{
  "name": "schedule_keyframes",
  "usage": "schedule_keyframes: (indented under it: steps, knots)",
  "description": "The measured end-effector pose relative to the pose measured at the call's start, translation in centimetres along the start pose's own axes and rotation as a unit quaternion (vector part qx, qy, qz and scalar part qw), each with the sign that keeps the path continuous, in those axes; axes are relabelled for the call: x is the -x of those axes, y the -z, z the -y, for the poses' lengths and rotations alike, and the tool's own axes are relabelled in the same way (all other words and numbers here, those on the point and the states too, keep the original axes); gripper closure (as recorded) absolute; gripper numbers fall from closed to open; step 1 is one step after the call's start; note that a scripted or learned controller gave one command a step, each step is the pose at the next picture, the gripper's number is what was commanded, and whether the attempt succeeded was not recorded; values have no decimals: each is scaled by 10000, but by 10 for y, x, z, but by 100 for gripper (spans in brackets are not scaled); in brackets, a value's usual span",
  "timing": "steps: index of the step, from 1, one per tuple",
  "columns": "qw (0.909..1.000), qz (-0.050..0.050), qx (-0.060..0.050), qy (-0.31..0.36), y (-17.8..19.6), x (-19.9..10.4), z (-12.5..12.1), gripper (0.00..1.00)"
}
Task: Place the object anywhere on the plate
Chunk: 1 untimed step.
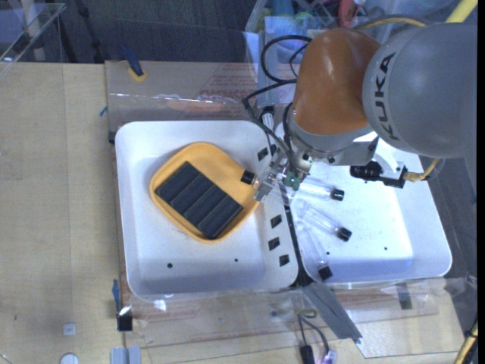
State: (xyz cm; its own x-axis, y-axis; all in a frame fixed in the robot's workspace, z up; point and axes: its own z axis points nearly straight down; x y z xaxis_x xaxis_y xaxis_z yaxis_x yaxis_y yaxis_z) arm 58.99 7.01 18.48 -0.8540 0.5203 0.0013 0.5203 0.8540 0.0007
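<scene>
Hovering over the seam between the two bins, with the tool (274,179) low beside the yellow plate (176,174); cannot tell whether spread, pressed together or pinching anything, since the wrist and glare hide the tip. Just off the tip, touching or nearly touching the plate's right rim: a small black-capped piece (247,177), probably the object to be placed. Likely trouble: let go here and it could land on the raised rim, tip outward and roll onto the floor of the left bin (144,275) instead of settling on the plate. Could also skid across the dark ridged pad (198,198), or get knocked away by a low approach. Counted: two white bins, left and right bin (413,252); one plate; one ridged pad; two clear tubes with black caps, upper tube (318,193) and lower tube (327,224), lying in the right bin.
</scene>
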Motion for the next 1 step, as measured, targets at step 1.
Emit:
schedule_keyframes:
  steps: [1]
  knots:
    - [10000,1,2,-4,0,0,0,0]
